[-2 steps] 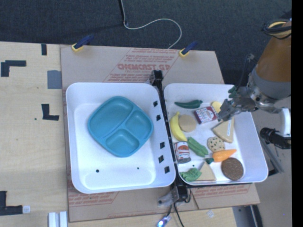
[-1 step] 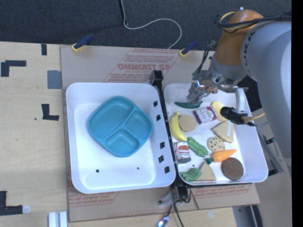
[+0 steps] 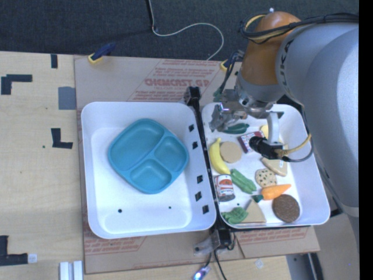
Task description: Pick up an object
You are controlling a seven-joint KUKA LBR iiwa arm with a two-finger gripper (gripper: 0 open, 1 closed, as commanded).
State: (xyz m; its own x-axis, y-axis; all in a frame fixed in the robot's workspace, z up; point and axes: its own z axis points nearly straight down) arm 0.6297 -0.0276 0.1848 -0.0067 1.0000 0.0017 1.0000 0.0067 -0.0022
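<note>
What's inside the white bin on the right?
The right bin holds toy food: a banana, a carrot, a small can, cookies. The gripper and arm cover its far end.

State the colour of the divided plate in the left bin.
Light blue; the divided plate shows in the camera view.

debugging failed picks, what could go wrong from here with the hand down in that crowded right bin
1. The hand is low at the far left end of the right bin, close to the divider wall, so it could catch that wall.
2. The toy food is packed tight: the banana, tan disc and green pod lie nearly touching, so a grasp may nudge neighbours or pinch two.
3. The cable looping over the bin might snag.
</note>
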